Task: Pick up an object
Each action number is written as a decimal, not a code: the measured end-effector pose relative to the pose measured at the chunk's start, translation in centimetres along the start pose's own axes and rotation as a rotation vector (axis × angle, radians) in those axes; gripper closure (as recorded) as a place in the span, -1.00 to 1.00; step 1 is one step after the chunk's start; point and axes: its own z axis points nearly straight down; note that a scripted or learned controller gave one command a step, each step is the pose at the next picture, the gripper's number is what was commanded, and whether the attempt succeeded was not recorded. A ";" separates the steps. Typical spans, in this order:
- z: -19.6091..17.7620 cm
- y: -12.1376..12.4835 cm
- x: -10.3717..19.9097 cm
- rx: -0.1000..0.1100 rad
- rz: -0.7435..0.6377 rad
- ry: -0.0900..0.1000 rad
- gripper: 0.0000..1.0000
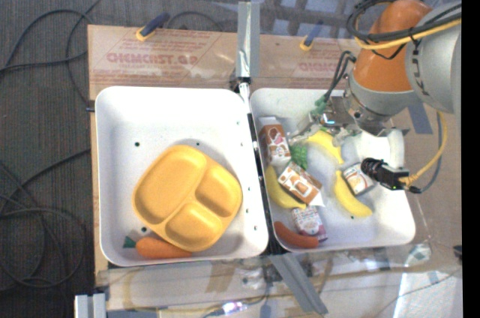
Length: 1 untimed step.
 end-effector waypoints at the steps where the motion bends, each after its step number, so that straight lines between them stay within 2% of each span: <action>1: 7.4 3.0 -0.9 -0.040 0.027 -0.003 -1.00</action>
